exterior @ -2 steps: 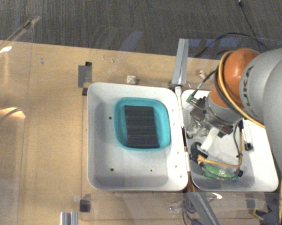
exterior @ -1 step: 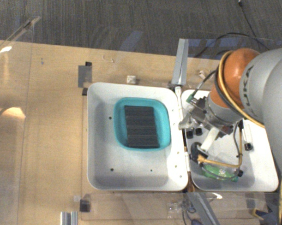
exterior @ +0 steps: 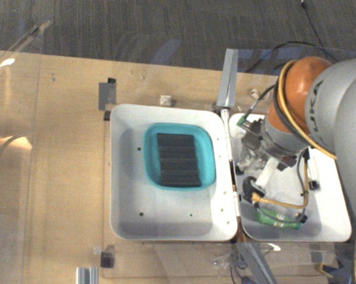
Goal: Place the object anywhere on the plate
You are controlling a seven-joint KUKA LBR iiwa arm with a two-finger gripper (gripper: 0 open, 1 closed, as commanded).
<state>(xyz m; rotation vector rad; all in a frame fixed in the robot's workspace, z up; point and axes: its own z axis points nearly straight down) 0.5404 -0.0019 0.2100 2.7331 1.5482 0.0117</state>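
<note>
A square teal plate [exterior: 179, 155] with a dark ridged centre lies in the left white bin [exterior: 126, 212]. In the right bin [exterior: 329, 222] a small green object [exterior: 276, 220] rests near the front wall, partly crossed by a yellow cable. My gripper [exterior: 246, 162] hangs low over the right bin's left side, close to the wall between the bins. It is behind and to the left of the green object and apart from it. The wrist hides what lies under the gripper.
The grey arm with its orange band [exterior: 299, 84] covers the right bin's back half. A grey metal post [exterior: 228, 76] stands behind the gap between the bins. Small dark clamps [exterior: 109, 90] sit on the wooden bench around the left bin.
</note>
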